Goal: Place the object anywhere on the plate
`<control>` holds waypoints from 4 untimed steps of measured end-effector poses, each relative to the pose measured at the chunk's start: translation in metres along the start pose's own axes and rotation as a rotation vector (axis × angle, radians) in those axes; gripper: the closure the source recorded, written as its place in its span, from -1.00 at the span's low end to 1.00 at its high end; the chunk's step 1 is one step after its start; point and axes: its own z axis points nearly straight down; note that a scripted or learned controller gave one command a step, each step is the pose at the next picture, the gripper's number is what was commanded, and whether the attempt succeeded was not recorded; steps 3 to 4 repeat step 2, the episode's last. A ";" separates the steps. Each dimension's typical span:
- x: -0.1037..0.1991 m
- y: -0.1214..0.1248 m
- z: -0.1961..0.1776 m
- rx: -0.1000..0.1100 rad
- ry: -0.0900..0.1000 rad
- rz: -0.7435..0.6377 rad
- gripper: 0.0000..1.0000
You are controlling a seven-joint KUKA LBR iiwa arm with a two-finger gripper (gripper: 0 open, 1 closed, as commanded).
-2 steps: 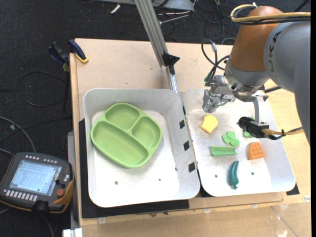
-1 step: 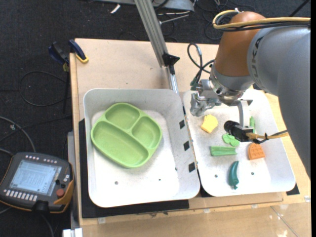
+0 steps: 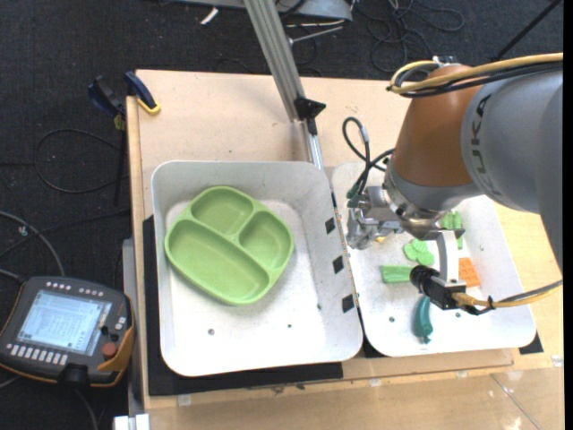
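Observation:
A light green divided plate (image 3: 229,244) with three compartments lies in the left bin (image 3: 179,330), with nothing on it. In the right bin (image 3: 488,330) lie several small objects: a green block (image 3: 395,274), a pale green piece (image 3: 417,252), a teal tool-shaped object (image 3: 423,319) and an orange piece (image 3: 470,271). My gripper (image 3: 365,227) hangs low over the right bin's left edge, just left of the green pieces and under the orange wrist band. The wrist hides part of the bin behind it.
A slanted metal pole (image 3: 279,52) rises from a clamp at the back of the bench between the bins. A black cable with a connector (image 3: 428,285) dangles over the right bin. A teach pendant (image 3: 63,325) sits on the floor at the left.

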 end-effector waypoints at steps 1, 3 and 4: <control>0.045 0.047 -0.014 -0.009 0.001 -0.009 1.00; 0.053 0.121 0.002 -0.009 -0.001 -0.007 1.00; 0.053 0.121 0.002 -0.009 -0.001 -0.007 1.00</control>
